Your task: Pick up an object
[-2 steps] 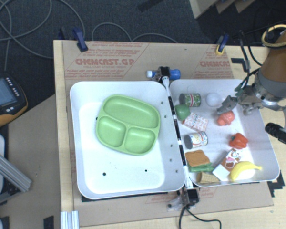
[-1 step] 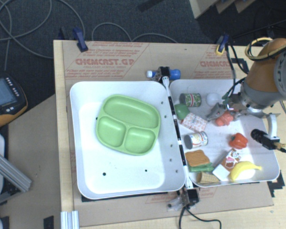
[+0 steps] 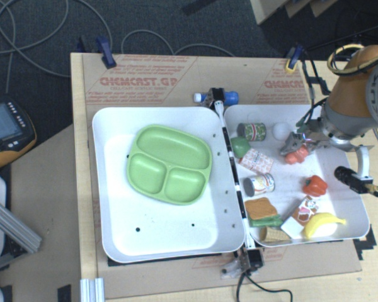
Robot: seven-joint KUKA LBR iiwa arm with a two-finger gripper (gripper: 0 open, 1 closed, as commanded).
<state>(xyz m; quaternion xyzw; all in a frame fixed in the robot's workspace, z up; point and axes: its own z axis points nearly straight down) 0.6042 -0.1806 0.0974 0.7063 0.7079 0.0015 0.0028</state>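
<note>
Nearest to you, the yellow banana (image 3: 323,225) lies at the front edge of the right bin (image 3: 359,222).

You see the gripper (image 3: 294,148) low over the back part of this bin, its tips at a small red-orange object (image 3: 295,156); whether they are spread or pinching it, you cannot tell. Just behind it lies a white ball (image 3: 281,130), further left a green can (image 3: 252,131). In front sits a red pepper (image 3: 314,185). In the left bin (image 3: 110,168) rests a green divided plate (image 3: 169,164).
</note>
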